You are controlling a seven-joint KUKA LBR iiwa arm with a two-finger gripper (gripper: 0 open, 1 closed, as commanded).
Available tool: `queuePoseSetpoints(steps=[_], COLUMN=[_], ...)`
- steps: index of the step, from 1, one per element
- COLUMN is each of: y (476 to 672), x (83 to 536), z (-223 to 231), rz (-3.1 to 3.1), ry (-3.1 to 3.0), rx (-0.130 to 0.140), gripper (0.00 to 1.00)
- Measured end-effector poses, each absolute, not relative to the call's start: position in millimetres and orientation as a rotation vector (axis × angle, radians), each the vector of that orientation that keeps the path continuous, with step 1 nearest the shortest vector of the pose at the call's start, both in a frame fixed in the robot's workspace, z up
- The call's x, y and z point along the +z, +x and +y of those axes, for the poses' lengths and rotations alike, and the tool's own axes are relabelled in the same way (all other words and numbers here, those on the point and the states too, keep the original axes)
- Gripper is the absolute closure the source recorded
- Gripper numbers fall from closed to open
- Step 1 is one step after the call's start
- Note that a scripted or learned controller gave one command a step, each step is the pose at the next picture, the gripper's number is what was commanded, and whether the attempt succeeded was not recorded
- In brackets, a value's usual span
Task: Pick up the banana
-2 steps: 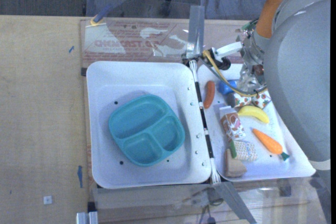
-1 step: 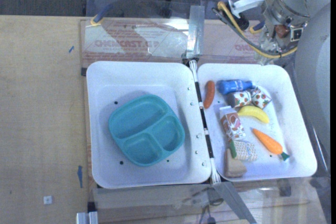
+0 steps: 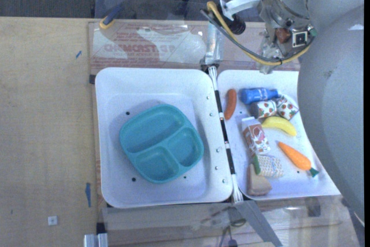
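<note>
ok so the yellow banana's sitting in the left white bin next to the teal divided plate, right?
Not quite. The camera view shows the yellow banana in the right white bin, among the other food items, just above an orange carrot. The teal divided plate sits alone in the left white bin.

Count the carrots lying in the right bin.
2: one carrot against the bin's left wall, another carrot near the right edge below the banana. More could be hidden under the arm.
</note>
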State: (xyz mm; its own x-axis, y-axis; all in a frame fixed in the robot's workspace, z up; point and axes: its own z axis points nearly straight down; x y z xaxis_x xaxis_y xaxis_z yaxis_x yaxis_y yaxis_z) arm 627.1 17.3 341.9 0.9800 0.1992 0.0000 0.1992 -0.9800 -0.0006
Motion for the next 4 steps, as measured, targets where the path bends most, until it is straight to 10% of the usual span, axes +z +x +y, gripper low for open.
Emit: queuePoseSetpoints(steps=[1, 2, 3, 4], y=[627.7, 620.5, 621.1, 623.1], x=[338, 171, 171, 137], z=[85, 194, 192, 166], rz=[-0.366, -0.538, -0.534, -1.221], ry=[-3.120, -3.094, -3.096, -2.893], rx=[-0.003, 0.003, 0.003, 0.010], gripper=[1.00, 1.00, 0.00, 0.00])
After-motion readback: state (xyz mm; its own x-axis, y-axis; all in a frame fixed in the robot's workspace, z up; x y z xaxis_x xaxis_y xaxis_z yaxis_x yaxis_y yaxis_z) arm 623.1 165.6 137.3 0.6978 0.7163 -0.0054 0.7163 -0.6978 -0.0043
